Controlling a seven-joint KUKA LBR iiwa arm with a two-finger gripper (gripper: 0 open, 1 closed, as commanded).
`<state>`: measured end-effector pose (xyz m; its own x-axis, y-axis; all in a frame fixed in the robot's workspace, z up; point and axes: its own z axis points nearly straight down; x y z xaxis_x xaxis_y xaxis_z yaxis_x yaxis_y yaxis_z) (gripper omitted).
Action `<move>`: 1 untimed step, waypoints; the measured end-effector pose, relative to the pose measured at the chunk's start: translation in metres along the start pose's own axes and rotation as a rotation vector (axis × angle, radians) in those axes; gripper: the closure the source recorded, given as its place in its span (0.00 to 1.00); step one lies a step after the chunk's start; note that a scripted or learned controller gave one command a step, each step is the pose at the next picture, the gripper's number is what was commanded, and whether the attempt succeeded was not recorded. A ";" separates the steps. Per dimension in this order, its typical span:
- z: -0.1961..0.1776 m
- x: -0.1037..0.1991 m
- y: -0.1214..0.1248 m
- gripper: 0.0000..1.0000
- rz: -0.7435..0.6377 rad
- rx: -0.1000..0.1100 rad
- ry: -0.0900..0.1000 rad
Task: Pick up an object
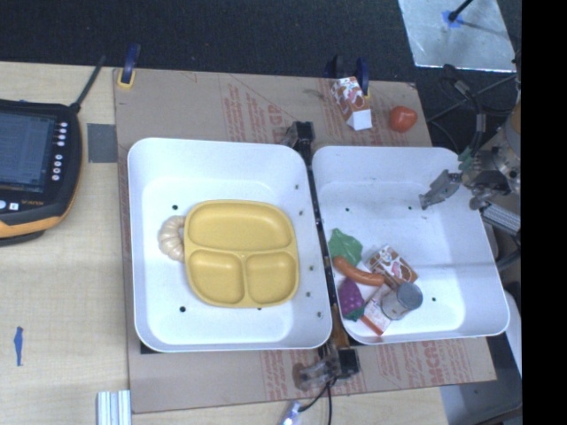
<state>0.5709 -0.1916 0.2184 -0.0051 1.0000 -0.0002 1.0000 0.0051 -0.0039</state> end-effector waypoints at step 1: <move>0.031 0.053 -0.037 0.00 -0.002 0.002 0.000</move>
<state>0.5338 -0.1389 0.1877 -0.0073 1.0000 0.0000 1.0000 0.0073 -0.0057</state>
